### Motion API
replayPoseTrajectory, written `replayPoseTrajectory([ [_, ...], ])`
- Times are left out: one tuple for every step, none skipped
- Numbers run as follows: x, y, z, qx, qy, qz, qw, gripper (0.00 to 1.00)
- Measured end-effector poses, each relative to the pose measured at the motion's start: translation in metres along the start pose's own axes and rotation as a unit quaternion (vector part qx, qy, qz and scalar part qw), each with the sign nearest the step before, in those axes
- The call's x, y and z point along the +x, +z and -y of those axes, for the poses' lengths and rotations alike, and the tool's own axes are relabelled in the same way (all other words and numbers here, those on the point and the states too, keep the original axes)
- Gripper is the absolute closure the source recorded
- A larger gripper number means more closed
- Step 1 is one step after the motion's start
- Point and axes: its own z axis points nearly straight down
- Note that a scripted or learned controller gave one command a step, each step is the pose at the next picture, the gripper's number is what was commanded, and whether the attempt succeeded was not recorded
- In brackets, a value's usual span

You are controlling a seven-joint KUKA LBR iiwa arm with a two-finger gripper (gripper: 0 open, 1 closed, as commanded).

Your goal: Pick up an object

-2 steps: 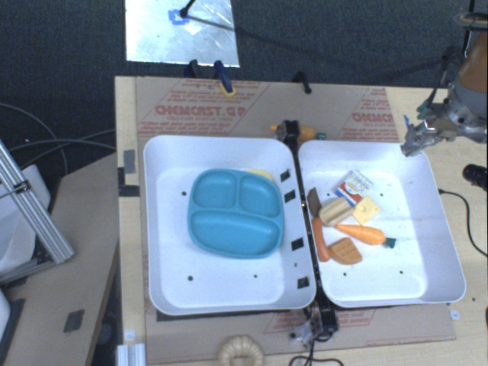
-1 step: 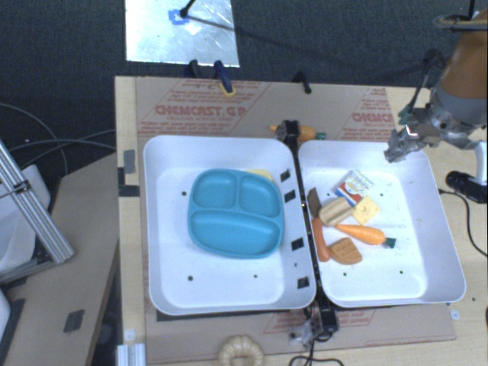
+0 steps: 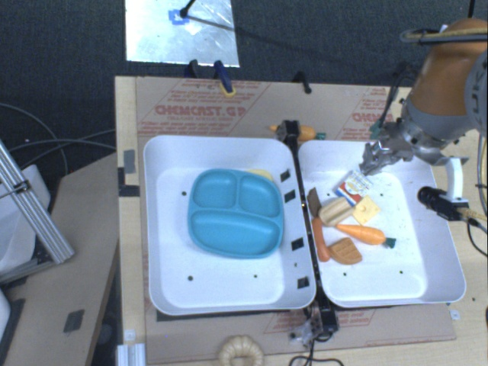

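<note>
The arm reaches in from the right and its end effector [image 3: 371,161] hangs over the upper part of the right bin [image 3: 435,280], just above a small red, white and blue packet [image 3: 353,187]. This looks like the approach step: the tool is near the pile but nothing can be seen between its tips, and whether it stands open or closed cannot be told from this slant. The likeliest target is that packet, which lies at the top of a tight cluster. Just below it sit a tan roll [image 3: 334,210] and a pale yellow block [image 3: 367,210], then a carrot [image 3: 363,235] lying across, a red-orange strip [image 3: 319,242] beside the bin's left wall, and a brown piece [image 3: 345,252] lowest of all. The next move probably calls for a straight descent onto the packet with the tips clear of the roll and block, since the items touch or nearly touch and a neighbour could be nudged. The left bin [image 3: 171,280] holds a blue divided tray [image 3: 234,213] with something yellow [image 3: 261,174] peeking from behind its far edge. Both bins rest on the desk [image 3: 252,101].
</note>
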Motion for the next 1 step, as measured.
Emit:
replayPoseTrajectory([
  [0.044,0.0101,0.0259,0.0,0.0,0.0,1.0,1.0],
])
